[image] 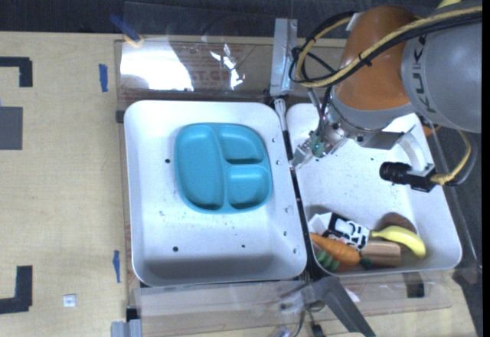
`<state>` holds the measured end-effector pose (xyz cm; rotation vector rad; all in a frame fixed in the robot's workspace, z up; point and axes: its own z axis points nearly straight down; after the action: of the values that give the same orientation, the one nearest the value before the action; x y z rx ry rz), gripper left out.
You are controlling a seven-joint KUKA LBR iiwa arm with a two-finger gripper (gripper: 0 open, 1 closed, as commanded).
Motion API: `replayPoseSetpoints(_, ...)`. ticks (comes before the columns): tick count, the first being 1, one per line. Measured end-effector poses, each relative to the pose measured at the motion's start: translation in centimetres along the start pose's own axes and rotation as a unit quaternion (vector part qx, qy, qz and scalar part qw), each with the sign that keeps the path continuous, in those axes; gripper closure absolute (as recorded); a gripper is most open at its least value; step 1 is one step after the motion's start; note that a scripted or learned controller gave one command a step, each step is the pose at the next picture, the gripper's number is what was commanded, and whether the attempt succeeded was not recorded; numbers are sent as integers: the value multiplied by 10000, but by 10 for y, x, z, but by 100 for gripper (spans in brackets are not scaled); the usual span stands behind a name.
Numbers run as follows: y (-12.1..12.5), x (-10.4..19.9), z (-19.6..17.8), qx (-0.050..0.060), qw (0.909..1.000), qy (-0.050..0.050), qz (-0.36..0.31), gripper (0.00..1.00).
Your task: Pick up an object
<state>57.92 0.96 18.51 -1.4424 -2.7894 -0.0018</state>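
Me over the right bin, with the toys down in its lower corner.

My gripper (315, 145) hangs near the middle of the frame, just right of the wall between the two bins (I cannot tell how my jaws stand). The left bin (145, 236) has a blue plate (223, 167) in it. Low in the right bin (367, 190) lie a banana (402, 240), a carrot (335, 251) and a black-and-white block (349, 231), bunched together, well apart from me.
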Motion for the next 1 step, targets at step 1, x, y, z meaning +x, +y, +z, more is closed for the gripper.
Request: replayPoseSetpoints(1, 15, 22, 1, -7, 9868, -10, 1620, 100)
